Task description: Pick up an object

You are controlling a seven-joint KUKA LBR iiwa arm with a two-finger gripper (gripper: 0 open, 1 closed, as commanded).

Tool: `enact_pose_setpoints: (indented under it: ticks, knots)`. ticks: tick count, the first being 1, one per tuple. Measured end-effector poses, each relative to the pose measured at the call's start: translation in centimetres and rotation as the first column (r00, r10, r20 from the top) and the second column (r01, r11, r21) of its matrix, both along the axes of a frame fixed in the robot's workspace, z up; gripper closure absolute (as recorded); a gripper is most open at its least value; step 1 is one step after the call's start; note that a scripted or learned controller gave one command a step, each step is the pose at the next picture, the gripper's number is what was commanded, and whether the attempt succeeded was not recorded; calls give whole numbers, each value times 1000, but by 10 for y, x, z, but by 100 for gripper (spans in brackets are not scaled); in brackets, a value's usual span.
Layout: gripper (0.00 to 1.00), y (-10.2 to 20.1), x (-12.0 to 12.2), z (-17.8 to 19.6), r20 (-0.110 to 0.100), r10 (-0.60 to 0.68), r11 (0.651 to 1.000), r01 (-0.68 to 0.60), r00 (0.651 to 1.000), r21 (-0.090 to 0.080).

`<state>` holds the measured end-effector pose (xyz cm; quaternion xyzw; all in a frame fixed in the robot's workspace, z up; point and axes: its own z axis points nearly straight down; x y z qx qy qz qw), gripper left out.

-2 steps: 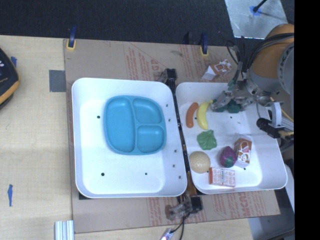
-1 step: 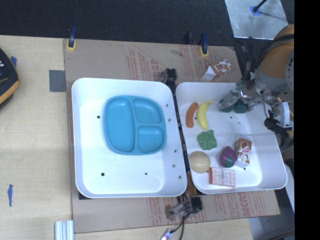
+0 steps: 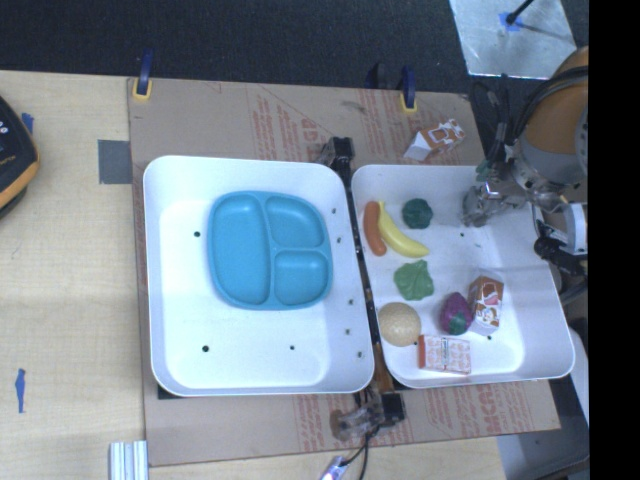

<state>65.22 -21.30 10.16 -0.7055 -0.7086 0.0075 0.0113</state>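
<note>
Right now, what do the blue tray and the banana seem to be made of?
The blue tray looks like moulded plastic with a smooth, matte finish: one even colour, rounded edges, three pressed compartments. The banana in the right bin is probably a plastic toy: its yellow is uniform and slightly glossy, without spots. The view is too coarse to be certain of either.

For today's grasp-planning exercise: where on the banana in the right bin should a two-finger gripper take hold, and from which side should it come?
Probably the banana's middle, coming from above, closing across its narrow width. It lies flat and slanted, its upper end against the orange sausage, so the lower half near the green leafy piece leaves more room on both sides.
</note>
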Motion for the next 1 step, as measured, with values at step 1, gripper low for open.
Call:
enact_pose_setpoints:
  ticks: [1]
  knots:
    - [100,103,-14,12,22,3,1000,-3,1000,-5]
